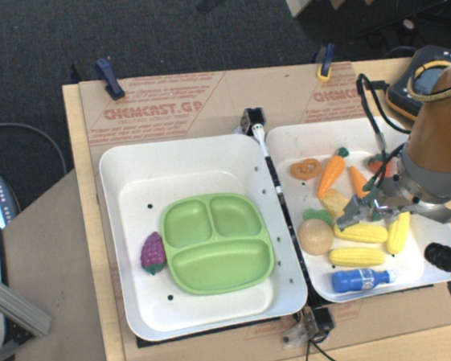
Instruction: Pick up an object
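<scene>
The right bin (pixel 286 141) holds several toy foods. Among them are an orange carrot (pixel 331 173), a smaller carrot (pixel 358 181), an orange ring-shaped piece (pixel 306 169) and a pale yellow block (pixel 335 201). There are also a beige round piece (pixel 316 236), two yellow corn cobs (pixel 359 234) (pixel 358 257), a further yellow piece (pixel 398 233) and a blue bottle (pixel 361 280). My gripper (pixel 365 211) hangs low over the middle of this bin, just above the upper corn cob and right of the yellow block. The arm hides the bin's right part.
In the left bin (pixel 125 219) lie a green divided plate (pixel 216 242) and purple toy grapes (pixel 153 252) to its left. A black divider strip (pixel 272 180) runs between the bins. Blue clamps (pixel 109 77) (pixel 325 61) sit at the bench's far edge.
</scene>
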Available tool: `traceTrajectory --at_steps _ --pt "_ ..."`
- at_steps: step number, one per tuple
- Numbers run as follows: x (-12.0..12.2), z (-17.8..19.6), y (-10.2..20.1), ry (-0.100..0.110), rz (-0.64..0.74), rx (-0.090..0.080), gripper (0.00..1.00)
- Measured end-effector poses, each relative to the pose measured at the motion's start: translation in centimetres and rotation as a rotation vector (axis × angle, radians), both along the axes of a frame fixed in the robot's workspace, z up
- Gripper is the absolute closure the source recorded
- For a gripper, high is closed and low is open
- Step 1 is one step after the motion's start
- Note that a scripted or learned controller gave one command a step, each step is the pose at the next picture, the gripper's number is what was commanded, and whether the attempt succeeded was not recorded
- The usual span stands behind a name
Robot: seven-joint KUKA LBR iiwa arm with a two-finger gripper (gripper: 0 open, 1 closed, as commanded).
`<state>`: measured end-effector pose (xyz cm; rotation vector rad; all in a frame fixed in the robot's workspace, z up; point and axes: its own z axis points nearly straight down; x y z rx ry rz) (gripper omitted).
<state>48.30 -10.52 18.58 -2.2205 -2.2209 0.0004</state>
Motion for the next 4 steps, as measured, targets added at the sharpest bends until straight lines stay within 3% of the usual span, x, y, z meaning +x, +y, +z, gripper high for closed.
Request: traceTrajectory --at_steps 1,2,3,4 --pt "3.5 -8.6 -0.7 -0.011 -0.001 -0.002 0.0" --pt "14.2 -10.1 -0.8 -0.01 0.004 -0.002 0.0" --pt "13.8 -9.1 -0.8 -0.004 0.001 -0.001 1.0" --pt "6.7 0.4 4.9 -0.004 0.005 0.003 1.0"
